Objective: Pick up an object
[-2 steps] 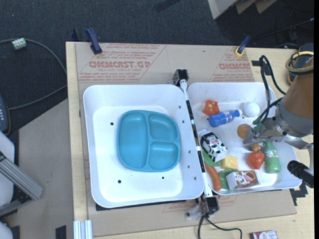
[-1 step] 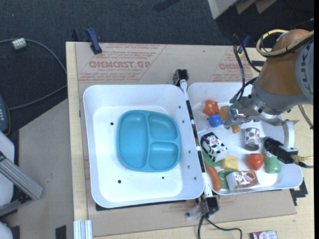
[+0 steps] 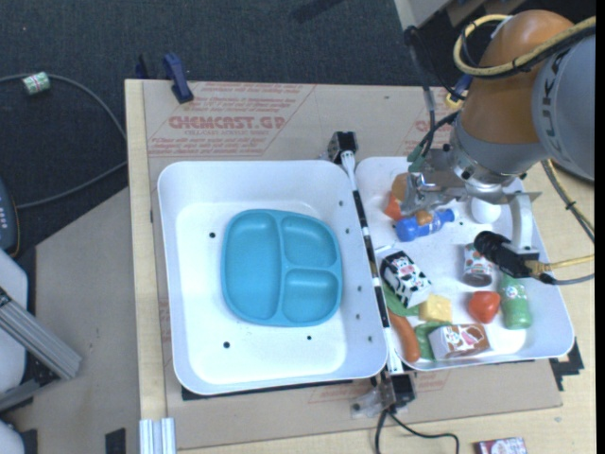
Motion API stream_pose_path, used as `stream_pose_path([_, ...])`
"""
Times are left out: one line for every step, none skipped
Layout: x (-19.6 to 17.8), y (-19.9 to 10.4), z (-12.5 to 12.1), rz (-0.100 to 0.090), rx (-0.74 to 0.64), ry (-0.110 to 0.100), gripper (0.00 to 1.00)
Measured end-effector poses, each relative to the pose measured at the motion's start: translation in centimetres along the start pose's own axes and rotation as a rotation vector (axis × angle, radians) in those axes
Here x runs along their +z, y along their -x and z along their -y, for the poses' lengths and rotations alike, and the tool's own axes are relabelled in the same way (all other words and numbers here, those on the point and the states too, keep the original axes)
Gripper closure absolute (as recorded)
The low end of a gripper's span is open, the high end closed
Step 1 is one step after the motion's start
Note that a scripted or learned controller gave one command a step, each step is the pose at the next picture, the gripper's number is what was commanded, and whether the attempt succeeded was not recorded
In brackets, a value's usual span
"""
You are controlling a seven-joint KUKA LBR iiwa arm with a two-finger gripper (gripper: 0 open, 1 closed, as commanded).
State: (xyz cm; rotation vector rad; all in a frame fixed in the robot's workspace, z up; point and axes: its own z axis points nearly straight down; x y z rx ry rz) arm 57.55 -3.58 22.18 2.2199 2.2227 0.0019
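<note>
Cardboard-topped bench, right bin (image 3: 553, 334): my pincer (image 3: 423, 189), grip state indiscernible, over blue bottle (image 3: 423, 221); probably light, slick, best grasped mid-body.

We see the arm (image 3: 553, 74) coming in from the right, grey link, orange band above the wrist. Wrist points down, low over the right side of the bench. Gripper (image 3: 423, 189) sits at the arm's left end; we can't make out more of it.
</note>
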Motion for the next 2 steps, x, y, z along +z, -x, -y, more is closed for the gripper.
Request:
stream_pose_path([-1.8,-5.6,0.2,0.001,-0.001,0.000,1.00])
stream_pose_path([0.0,-7.9,3.4,0.000,0.000,-0.004,1.00])
